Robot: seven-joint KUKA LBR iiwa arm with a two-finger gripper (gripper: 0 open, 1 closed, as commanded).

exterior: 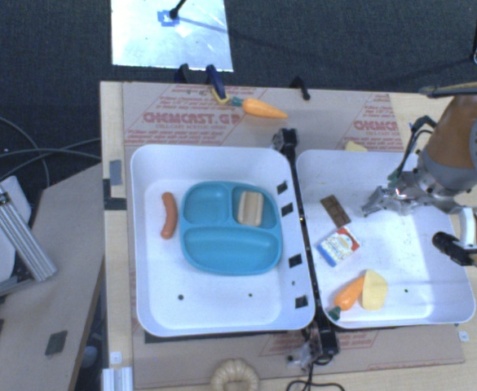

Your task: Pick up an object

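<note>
Overhead, the gripper (378, 202) is hovering low over the right bin (434, 308), reaching in from the right. Its fingers (371, 204) are standing slightly apart, gripping nothing. A brown bar (334, 210) is lying just beside the tips; a small carton (337, 245) is sitting nearer the bin's middle, and an orange carrot (348, 294) is touching a yellow wedge (374, 290) toward the front. The left bin (152, 300) is holding a blue divided plate (228, 228) and a sausage (169, 214). Risk, as I'm judging it: the flat bar is offering little height, so the fingers may close above it or skid it away.
</note>
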